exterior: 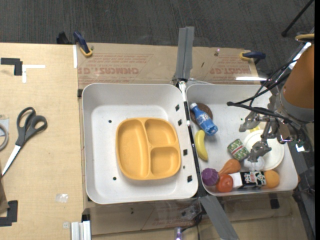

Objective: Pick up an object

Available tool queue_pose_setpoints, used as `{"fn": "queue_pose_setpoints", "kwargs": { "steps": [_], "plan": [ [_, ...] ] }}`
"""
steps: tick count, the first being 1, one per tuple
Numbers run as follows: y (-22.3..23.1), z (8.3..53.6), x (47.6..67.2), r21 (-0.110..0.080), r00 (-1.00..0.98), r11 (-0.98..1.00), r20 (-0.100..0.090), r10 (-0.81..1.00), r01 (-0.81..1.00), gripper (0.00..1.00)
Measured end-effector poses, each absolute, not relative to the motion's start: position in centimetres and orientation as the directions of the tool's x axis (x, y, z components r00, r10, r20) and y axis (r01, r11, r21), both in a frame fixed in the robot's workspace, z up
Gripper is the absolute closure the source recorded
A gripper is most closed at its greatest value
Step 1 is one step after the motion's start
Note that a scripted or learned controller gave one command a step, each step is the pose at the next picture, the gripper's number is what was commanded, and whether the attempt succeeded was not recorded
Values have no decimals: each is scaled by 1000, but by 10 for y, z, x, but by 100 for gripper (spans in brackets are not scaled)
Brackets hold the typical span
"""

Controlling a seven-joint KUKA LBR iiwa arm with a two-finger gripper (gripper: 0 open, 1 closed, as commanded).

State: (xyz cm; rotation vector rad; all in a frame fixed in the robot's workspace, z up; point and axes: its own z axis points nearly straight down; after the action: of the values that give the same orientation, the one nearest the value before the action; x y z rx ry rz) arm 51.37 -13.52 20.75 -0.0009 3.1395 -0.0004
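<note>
My gripper (257, 148) hangs low over the right side of the right bin (220, 95), reaching in from the right below the orange band. It sits just above a white round dish (272, 156), right beside a green and white can (237, 149). Nothing shows held in it. Along the bin's near edge lie a purple grape bunch (210, 176), a red tomato (225, 184), a carrot (230, 166), a black and white bottle (252, 179) and an orange (272, 179). A blue bottle (204, 119) and a banana (201, 145) lie at the bin's left.
The left bin (95, 134) holds a yellow divided plate (148, 148). Scissors (24, 130) lie on the wooden bench at far left. Blue clamps (83, 44) pin cardboard behind the bins. Black cables (260, 91) trail over the right bin's far corner.
</note>
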Motion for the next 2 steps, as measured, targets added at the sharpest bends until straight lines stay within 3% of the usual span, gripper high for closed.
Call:
{"fn": "queue_pose_setpoints", "kwargs": {
  "steps": [1,2],
  "plan": [
    [-156,93,525,-1,-1000,1000,-4,13,13,0],
    [-126,94,650,0,-972,972,-7,237,237,0]
  ]
}}
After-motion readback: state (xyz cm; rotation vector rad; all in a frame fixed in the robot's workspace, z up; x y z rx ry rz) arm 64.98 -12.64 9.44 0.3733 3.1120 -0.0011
